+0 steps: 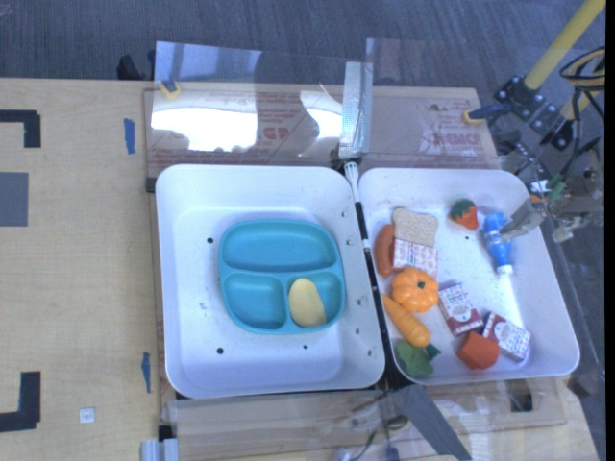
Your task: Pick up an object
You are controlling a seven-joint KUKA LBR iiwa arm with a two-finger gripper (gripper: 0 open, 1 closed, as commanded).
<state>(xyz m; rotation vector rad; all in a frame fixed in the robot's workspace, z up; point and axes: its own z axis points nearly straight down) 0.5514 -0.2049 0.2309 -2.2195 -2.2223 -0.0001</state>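
1. Bins numbered two: the left bin held one blue tray with one yellow lemon.
2. Right bin held one blue bottle, one pumpkin, one carrot, perhaps three cartons.
3. Gripper hung beside the bottle; grip unclear.

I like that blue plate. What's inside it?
A yellow lemon-like thing lies in the lower right compartment of the blue plate. The other two compartments look bare. What the yellow thing covers cannot be seen.

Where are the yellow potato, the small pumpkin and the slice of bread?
yellow potato [307,302], camera view, its middle
small pumpkin [415,290], camera view, its top
slice of bread [414,226], camera view, its face
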